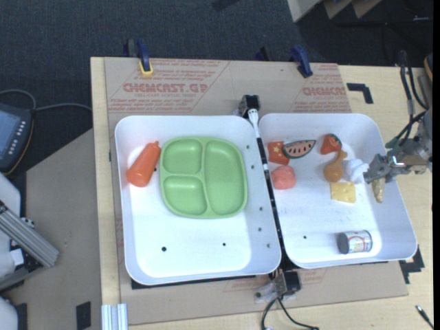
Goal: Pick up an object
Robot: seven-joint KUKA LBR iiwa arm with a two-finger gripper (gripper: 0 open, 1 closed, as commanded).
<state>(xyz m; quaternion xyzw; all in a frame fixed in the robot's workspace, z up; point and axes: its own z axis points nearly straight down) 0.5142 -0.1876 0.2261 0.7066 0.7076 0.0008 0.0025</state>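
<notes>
Pincer (379, 178) at right bin (395, 215) edge, arm cut off, grip unclear

I saw a green divided plate (204, 176), an orange carrot (143, 164), a pink ball (283, 177), and a yellow wedge (344, 192) in white bins (137, 246).

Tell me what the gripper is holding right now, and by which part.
Nothing can be seen held. The gripper hangs over the right bin near its right wall, beside the yellow cheese wedge, with no object between its fingers.
</notes>
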